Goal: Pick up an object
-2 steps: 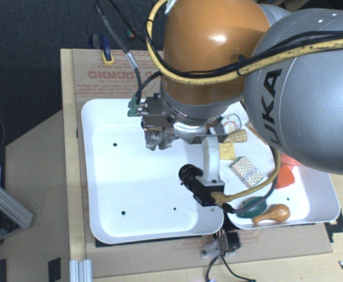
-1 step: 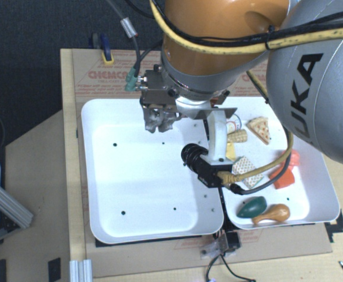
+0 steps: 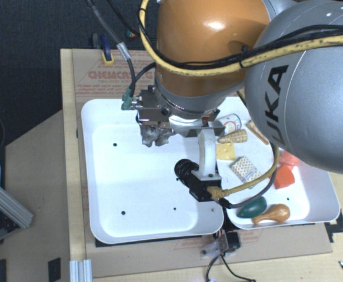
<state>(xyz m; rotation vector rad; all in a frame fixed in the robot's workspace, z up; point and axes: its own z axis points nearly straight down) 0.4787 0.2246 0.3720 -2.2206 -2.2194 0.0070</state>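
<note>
My gripper (image 3: 155,136) hangs low over the upper middle of the left bin (image 3: 103,175), under the big orange wrist band, with nothing showing beneath it. The loose objects lie in the right bin (image 3: 329,203): a yellow block (image 3: 225,151), a tan ridged piece (image 3: 234,137), a speckled grey block (image 3: 245,168), an orange-red piece (image 3: 284,177), a dark green object (image 3: 252,206) and a brown pear-shaped object (image 3: 273,214). The arm hides much of the right bin's upper part.
A black cable fitting (image 3: 192,180) and a yellow hose (image 3: 247,184) dangle from the arm over the divide between the bins. A clear item with red markings (image 3: 233,123) sits at the right bin's back. The bins rest on a cardboard-coloured board (image 3: 77,98).
</note>
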